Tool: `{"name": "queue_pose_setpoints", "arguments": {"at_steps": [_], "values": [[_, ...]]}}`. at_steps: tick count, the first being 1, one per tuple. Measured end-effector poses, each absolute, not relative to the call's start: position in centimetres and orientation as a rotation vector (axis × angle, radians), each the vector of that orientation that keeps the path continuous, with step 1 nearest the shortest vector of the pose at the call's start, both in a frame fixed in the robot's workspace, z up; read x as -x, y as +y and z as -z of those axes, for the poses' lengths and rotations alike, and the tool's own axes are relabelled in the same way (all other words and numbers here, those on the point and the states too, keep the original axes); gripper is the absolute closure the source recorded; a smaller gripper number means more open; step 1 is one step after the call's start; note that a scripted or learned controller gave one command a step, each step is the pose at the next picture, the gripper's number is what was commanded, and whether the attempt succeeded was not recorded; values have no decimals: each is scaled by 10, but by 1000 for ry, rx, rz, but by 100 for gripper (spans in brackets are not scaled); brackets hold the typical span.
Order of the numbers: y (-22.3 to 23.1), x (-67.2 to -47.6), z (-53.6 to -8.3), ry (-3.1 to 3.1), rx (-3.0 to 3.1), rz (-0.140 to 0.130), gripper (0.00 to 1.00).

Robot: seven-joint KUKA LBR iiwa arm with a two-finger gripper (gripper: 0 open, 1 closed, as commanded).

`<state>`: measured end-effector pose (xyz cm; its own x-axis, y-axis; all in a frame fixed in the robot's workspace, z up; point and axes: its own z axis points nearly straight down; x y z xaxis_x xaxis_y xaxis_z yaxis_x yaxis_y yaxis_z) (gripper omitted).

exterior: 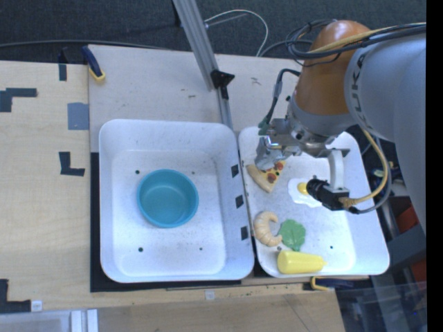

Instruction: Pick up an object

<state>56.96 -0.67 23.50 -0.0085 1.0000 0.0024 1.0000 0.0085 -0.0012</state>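
The gripper (pixel 268 159) hangs low in the right bin (pixel 367 254), right over the pizza slice (pixel 263 177). I cannot tell if it grips anything. Just below it lie a croissant (pixel 266 228), a green leaf (pixel 293 234) and a yellow piece (pixel 299 261). Far to its left, a blue bowl (pixel 167 198) sits in the left bin (pixel 118 254)

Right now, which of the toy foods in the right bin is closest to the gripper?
The pizza slice: it lies right beneath the gripper, while the fried egg, croissant, green leaf and yellow piece lie farther away.
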Motion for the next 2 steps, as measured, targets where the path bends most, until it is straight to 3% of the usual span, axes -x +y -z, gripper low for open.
{"name": "queue_pose_setpoints", "arguments": {"at_steps": [1,2], "values": [[41,-562,-236,-2227,2212,-1,100],[88,-569,-238,-2228,2212,0,100]]}}
